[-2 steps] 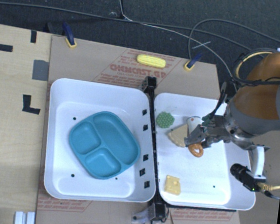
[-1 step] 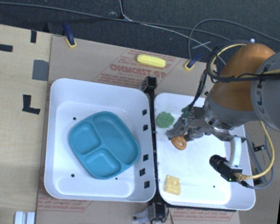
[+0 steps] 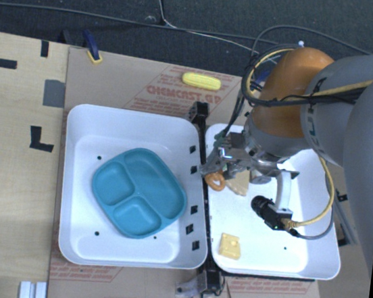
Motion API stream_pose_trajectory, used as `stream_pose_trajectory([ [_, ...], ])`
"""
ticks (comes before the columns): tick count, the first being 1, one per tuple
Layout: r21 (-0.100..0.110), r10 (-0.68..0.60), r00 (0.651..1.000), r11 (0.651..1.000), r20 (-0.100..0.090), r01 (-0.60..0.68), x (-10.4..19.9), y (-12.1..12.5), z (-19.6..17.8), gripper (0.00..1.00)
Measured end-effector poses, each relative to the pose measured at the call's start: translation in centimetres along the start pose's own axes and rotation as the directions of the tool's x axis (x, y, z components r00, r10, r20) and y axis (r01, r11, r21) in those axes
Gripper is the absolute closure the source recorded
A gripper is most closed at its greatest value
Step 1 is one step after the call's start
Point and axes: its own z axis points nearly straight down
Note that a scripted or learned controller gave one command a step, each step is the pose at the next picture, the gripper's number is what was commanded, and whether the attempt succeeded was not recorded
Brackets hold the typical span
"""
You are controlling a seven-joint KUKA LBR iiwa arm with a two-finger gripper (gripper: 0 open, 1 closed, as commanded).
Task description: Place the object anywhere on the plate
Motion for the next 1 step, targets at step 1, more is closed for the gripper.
stream_pose_trajectory([
  [1,-0.002,-0.003,1.000,1.000,-0.002,0.003,5.26,2.05,-0.95,1.00],
])
